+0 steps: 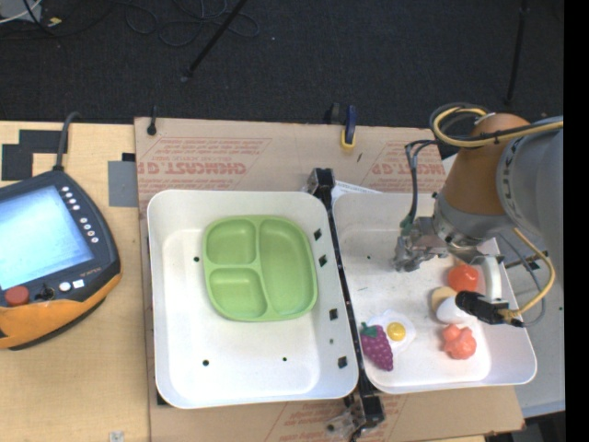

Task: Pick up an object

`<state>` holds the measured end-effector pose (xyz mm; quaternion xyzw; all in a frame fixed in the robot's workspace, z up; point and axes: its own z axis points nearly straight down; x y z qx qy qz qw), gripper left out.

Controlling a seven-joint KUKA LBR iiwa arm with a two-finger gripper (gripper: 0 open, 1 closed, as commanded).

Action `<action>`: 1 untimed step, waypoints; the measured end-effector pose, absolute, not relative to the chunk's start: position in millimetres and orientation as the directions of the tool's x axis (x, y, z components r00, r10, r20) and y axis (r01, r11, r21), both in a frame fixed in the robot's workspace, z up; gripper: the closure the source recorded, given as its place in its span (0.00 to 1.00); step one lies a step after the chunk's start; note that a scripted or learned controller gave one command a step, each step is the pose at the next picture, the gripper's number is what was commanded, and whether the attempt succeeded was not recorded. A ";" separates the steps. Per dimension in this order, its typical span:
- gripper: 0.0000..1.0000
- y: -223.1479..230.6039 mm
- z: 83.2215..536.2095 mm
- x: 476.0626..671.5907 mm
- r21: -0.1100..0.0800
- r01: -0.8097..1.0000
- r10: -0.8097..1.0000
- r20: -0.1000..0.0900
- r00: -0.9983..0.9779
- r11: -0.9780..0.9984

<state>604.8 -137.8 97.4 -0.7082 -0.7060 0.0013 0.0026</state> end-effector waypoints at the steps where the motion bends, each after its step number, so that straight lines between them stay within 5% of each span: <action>1: 1.00 -139.0 140.9 599.4 0.000 1.000 1.000 0.000 0.009 -0.009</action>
